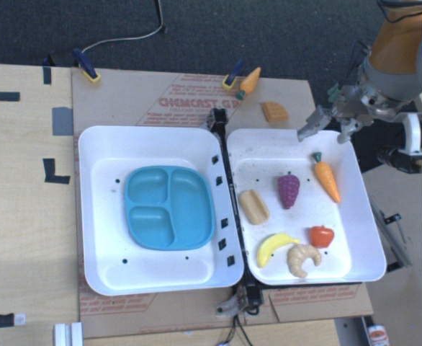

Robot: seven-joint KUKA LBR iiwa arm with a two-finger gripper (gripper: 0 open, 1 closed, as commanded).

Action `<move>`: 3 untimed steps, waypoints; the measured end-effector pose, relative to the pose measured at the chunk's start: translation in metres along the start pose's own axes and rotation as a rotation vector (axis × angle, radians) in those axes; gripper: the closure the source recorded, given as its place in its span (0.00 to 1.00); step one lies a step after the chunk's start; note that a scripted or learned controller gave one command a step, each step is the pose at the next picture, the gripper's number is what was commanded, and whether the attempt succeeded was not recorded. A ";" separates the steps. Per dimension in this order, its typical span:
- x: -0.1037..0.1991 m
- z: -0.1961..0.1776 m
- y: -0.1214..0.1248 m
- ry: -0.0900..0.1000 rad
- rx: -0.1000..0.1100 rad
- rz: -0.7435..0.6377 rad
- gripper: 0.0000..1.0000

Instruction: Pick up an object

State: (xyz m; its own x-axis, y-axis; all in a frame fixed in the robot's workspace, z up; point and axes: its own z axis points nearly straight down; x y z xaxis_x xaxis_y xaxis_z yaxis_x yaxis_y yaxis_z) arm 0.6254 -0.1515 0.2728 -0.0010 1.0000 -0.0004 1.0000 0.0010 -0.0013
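From above, two shallow white bins sit side by side on the counter (24,215), on a sheet of brown cardboard (175,103). The left bin (96,146) holds a blue divided plate (169,207) near its centre. The right bin (366,222) holds the toy foods: an orange carrot (328,179) at about 2 o'clock in the bin, a purple bunch of grapes (288,190) just left of it, and a tan bread roll (253,206) toward 9 o'clock. Along the near side lie a yellow banana (274,246), a croissant (303,259) touching the banana's right end, and a red tomato (322,236) just above the croissant at about 5 o'clock.

The grey arm with its orange band (397,45) comes in from 2 o'clock. The end effector (328,125) hangs over the far rim of the right bin, above and apart from the carrot, its two fingers spread wide with nothing between them.

On the cardboard beyond the bins lie a small tan cracker-like piece (274,112) and an orange and blue clamp (242,80); another clamp (86,65) sits at the cardboard's far left corner.
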 end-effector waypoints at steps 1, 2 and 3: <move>0.011 0.118 -0.032 0.001 0.002 -0.001 0.00; 0.042 0.185 -0.028 0.000 -0.002 0.000 0.00; 0.042 0.176 -0.028 -0.001 -0.003 0.000 1.00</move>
